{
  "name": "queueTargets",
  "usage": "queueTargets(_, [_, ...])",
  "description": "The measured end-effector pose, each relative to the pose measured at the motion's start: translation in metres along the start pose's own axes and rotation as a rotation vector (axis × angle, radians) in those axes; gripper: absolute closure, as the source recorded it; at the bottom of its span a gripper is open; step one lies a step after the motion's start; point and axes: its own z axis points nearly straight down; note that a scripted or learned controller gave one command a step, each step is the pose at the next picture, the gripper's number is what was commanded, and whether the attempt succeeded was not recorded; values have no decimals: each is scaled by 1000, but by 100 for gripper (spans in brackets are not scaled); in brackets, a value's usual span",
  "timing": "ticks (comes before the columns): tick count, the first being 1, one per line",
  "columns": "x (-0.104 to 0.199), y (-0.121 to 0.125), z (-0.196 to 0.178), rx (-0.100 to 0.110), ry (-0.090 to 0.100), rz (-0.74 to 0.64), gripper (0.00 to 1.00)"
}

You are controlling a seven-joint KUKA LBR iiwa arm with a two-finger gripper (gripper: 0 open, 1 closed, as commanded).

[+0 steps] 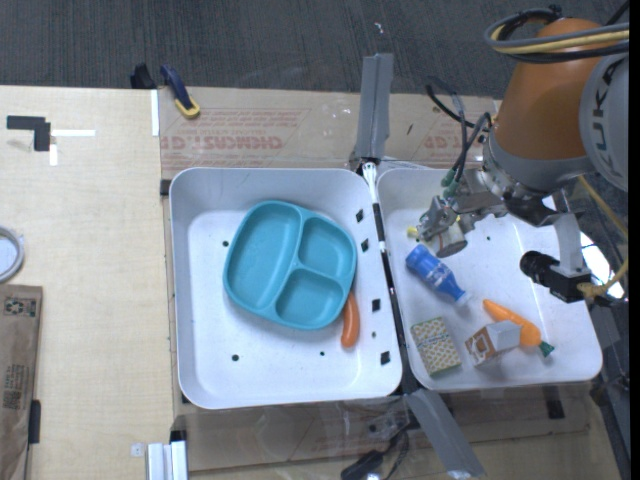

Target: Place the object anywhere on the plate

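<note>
A blue three-compartment plate [289, 264] lies in the left bin [200, 298] with nothing on it. Beside its right rim, on the bin floor, rests an orange sausage-shaped toy [349, 323]. In the right bin [560, 368] lie a blue bottle [434, 272], a patterned cracker-like block [436, 345], a small brown carton [496, 344] and an orange carrot [515, 323]. My gripper [443, 230] hangs over the upper left part of the right bin, just above the blue bottle's upper end. Nothing shows between its fingers.
A grey divider bar [375, 118] runs between the two bins at the back. A black fitting [545, 268] sits on the arm's side over the right bin. A tape roll [6, 255] and a brown packet [18, 358] lie on the bench at far left.
</note>
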Motion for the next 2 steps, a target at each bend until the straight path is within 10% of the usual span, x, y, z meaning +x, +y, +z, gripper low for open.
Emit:
queueTargets(1, [75, 19, 47, 2, 1, -254, 100])
queueTargets(2, [74, 19, 47, 1, 0, -253, 0])
